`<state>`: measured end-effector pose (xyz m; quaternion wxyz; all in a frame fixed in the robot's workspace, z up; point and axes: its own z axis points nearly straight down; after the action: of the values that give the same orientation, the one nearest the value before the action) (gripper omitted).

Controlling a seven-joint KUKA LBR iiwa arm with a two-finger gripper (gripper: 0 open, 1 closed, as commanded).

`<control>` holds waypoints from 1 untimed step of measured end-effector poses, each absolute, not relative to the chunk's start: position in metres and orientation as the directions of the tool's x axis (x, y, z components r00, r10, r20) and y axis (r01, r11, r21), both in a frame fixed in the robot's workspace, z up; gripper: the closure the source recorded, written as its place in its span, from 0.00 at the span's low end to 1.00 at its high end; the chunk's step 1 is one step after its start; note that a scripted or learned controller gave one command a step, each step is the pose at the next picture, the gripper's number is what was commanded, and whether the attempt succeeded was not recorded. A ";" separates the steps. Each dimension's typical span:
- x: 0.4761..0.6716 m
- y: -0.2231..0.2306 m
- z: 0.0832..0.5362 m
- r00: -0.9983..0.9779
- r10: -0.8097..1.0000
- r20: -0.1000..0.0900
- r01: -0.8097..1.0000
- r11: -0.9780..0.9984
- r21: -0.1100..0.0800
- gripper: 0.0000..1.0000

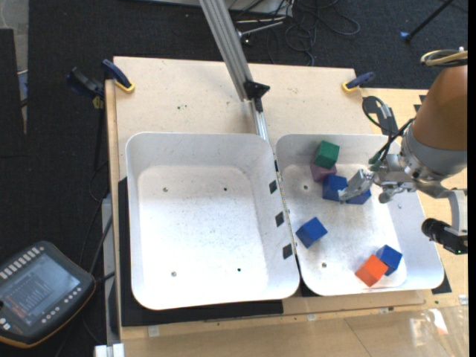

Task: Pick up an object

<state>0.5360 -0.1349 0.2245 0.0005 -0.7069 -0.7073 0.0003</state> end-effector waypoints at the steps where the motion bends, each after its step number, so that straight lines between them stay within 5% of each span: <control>1: 0.536 -0.135 0.225 0.000 1.000 0.000 1.000 0.000 0.000 0.00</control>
<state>0.5361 -0.1350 0.2246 0.0001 -0.7071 -0.7071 0.0001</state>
